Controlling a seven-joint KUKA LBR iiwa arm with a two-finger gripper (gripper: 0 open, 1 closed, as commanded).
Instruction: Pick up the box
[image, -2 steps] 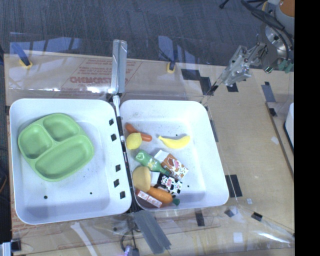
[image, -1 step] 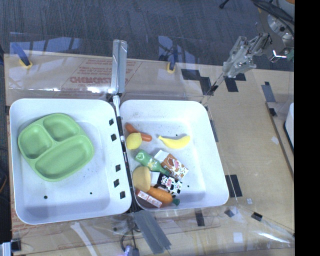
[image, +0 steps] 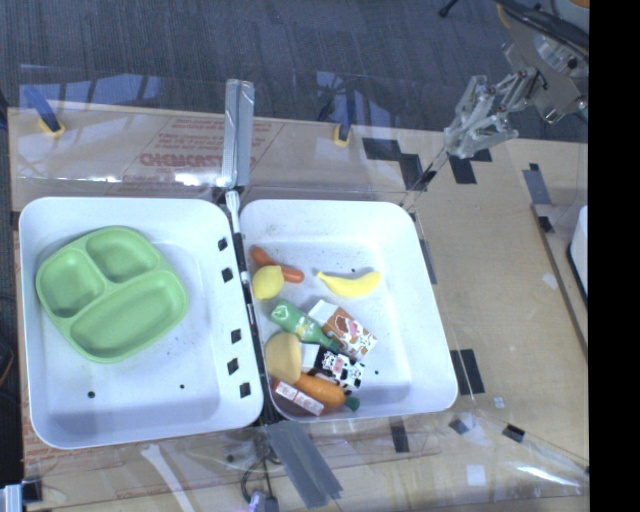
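Note:
A small box (image: 346, 333) with a printed white and orange face lies tilted in the right bin (image: 400, 240), near its middle. Next to it lies a black and white cow-patterned carton (image: 341, 367). My gripper (image: 470, 135) hangs high at the upper right, beyond the right bin's far corner and well away from the box. Its fingers (image: 487, 125) spread apart with nothing between them.
The right bin also holds a banana (image: 350, 284), a yellow lemon (image: 267, 283), a carrot (image: 322, 389), a green bottle (image: 292, 319) and other toy food. A green divided plate (image: 110, 292) lies in the left bin (image: 60, 410). A metal post (image: 238, 135) stands between the bins at the back.

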